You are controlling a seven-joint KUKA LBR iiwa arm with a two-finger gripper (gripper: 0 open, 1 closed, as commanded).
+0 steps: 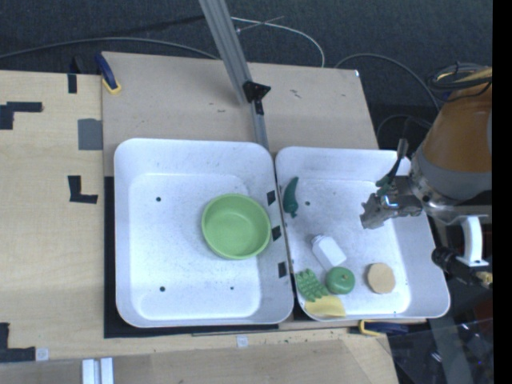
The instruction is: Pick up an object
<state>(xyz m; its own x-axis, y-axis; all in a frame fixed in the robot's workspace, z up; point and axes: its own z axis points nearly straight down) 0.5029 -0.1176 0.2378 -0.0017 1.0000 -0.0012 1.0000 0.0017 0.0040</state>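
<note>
Overhead, the arm [458, 146] reaches in from the right, and the tool [379, 212] hangs above the right bin [352, 162], near its right wall; whether its fingers are wide or narrow I cannot tell, and nothing shows between them. Most open floor in that bin lies across its far half, under and left of the tool. A dark green piece [290, 196] lies by the left wall. Near the front rim the things crowd: a white bottle [327, 251], a green ball [341, 280] just beside it, a tan disc [381, 278] to the right, a green brush [309, 283] and a yellow piece [326, 307] at the near left corner. On the desk [48, 206], the left bin [140, 162] holds a green bowl [235, 226] towards its right side, with bare floor all round.
</note>
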